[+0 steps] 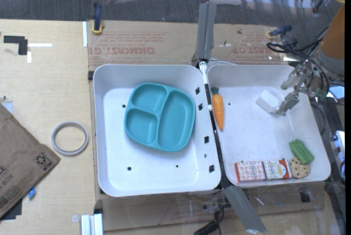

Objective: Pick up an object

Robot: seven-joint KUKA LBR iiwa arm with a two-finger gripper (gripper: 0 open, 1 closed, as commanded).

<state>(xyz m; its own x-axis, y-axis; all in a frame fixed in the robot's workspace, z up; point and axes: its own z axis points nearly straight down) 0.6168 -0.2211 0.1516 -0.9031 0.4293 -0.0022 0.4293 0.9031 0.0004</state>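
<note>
My gripper (282,100) hangs over the upper right part of the right bin (241,141), its two fingers spread open with nothing between them. A small white block (267,101) lies on the bin floor just left of the lower fingertip, touching it or nearly so. An orange carrot (218,110) lies along the bin's left wall. A green piece (300,150), a round cookie (299,168) and a flat red-and-white box (262,170) sit along the bin's front right.
The left bin (109,162) holds a teal divided plate (160,116). A tape roll (69,137) and a cardboard box (19,168) lie on the bench to the left. Cables hang beside the arm at the right.
</note>
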